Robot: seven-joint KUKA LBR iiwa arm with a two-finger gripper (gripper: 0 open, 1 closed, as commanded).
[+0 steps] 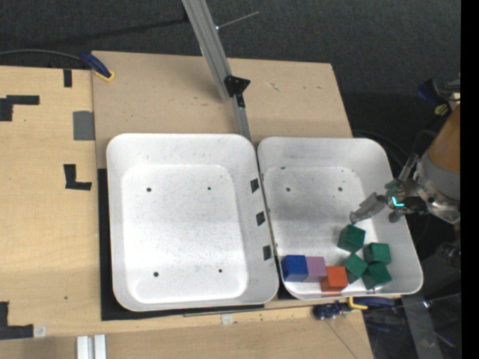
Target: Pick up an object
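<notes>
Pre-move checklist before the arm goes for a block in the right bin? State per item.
1. Targets present: ok. Four dark green cubes, a blue cube, a pale purple cube and an orange cube lie in the right shallow white bin.
2. Gripper over the right bin: ok, just above the nearest green cube.
3. Nothing held: ok, no block at the gripper.
4. Jaws' opening: cannot tell.
5. Room around the target: not ok. The cubes are bunched in the near corner by the bin wall.
6. Left shallow white bin out of the path: ok.
</notes>
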